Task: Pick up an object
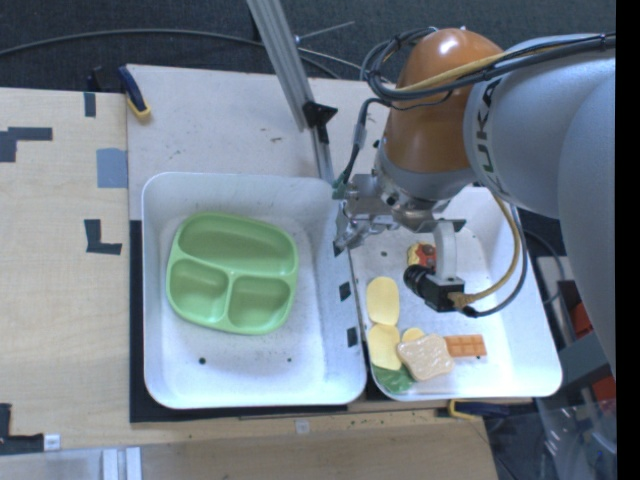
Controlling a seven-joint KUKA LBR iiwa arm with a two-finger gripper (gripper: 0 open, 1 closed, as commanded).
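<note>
Two white bins; gripper (352, 230) above right bin's (520, 353) left edge near yellow pieces (383, 301); closure unclear

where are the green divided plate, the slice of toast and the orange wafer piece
green divided plate (232, 272): camera view, on the ridge where its three compartments meet
slice of toast (428, 357): camera view, middle of its top face
orange wafer piece (465, 347): camera view, middle of its upper side

The arm (545, 118) has smooth, rounded grey casings with dark lettering on its side. An orange dome-shaped band (440, 93) sits above the wrist. Black and yellow cables (497, 288) loop around it. Its metal gripper (352, 230) looks silvery and boxy.
</note>
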